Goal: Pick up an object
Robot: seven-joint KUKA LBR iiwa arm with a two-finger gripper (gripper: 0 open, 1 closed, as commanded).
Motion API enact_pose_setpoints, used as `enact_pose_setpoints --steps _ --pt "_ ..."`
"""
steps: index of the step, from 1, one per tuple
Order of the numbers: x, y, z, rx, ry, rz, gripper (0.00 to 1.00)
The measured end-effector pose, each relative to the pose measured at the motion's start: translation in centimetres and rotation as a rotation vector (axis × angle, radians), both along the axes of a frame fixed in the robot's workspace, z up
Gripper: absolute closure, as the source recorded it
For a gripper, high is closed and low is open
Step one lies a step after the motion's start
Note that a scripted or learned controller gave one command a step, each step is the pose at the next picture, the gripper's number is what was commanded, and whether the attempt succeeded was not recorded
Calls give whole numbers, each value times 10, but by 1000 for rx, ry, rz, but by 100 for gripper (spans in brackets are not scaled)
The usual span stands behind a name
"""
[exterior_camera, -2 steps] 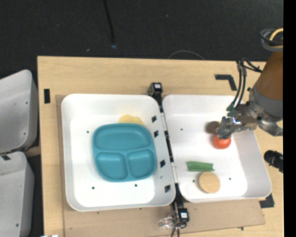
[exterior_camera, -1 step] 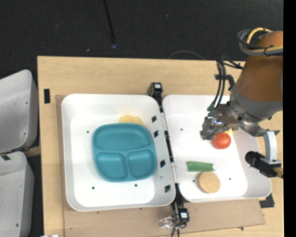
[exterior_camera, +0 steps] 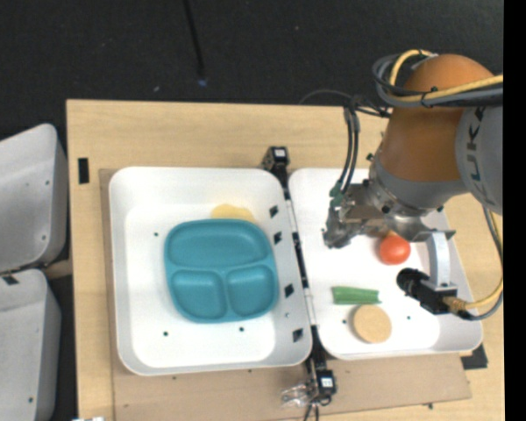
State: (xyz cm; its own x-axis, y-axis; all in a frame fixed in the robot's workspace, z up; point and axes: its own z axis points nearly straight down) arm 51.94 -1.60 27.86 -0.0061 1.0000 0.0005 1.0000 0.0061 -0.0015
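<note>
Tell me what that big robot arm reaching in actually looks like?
The arm is bulky and rounded, with a broad orange band above a grey wrist. Yellow and black cables loop over its top, and thin dark ones run down its side. The gripper below is a dark grey metal block.

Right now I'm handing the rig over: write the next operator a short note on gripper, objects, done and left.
Gripper: low over the right bin, near its left wall; finger state unclear, nothing seen held.
Right bin: tomato beside the wrist, green bean, round cracker.
Left bin: blue tray, yellow piece behind it.
Done: no pick visible.
Left: grasp and lift an object; the tomato looks nearest.
</note>
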Motion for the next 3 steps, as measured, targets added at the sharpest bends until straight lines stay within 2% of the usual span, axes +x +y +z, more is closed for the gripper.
enact_pose_setpoints --steps 1,2,3 --pt "-14 49 -4 0 -1 0 100" --pt "-14 91 -11 0 1 -1 100" --pt "-13 89 -11 0 1 -4 0"
